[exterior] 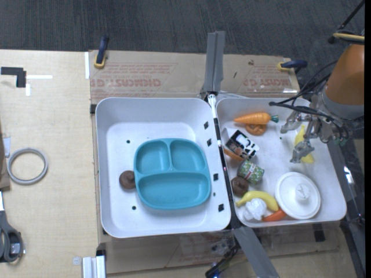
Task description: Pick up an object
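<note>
arm [348, 80]: reaching from right, wrist pointing down | pincer [302, 149]: over right bin [339, 213], grip state unclear

Bench [46, 213] w/ two white bins [107, 155] on cardboard sheet [151, 74], tape roll [26, 165] & scissors [10, 242] at left.

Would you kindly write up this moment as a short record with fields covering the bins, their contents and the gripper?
left bin: teal divided plate; brown chocolate donut beside the plate's left edge
right bin: orange carrot, black-and-white toy, green can, banana, white lidded bowl, small yellow item
gripper: above the right bin's far right part, close to the small yellow item
bench: grey tape roll at left
</note>
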Controlling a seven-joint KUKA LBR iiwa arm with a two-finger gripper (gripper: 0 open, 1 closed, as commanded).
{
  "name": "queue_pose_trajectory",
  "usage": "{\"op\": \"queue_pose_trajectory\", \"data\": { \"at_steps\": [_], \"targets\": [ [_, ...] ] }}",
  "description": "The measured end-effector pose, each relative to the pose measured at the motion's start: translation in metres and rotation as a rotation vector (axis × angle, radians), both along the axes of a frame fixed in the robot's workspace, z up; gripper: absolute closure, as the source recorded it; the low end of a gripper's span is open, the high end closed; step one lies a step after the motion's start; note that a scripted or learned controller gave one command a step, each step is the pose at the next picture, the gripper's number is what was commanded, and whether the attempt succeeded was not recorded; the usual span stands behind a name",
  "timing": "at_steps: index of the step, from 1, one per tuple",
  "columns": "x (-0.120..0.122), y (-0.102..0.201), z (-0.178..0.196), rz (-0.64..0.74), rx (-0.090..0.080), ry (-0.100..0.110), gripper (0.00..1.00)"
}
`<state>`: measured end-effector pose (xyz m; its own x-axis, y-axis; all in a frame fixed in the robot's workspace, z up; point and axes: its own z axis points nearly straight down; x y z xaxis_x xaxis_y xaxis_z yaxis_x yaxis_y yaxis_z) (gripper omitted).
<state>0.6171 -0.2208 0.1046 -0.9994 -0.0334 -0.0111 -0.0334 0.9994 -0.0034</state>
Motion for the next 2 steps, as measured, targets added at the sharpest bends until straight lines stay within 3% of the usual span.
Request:
{"op": "queue_pose_trajectory", "data": {
  "at_steps": [1,2],
  "targets": [
    [0.039,0.055,-0.013,-0.041,0.003,0.022,0.0],
    [0.004,0.002,-0.011,-0.125,0.003,0.006,0.0]
  ]
}}
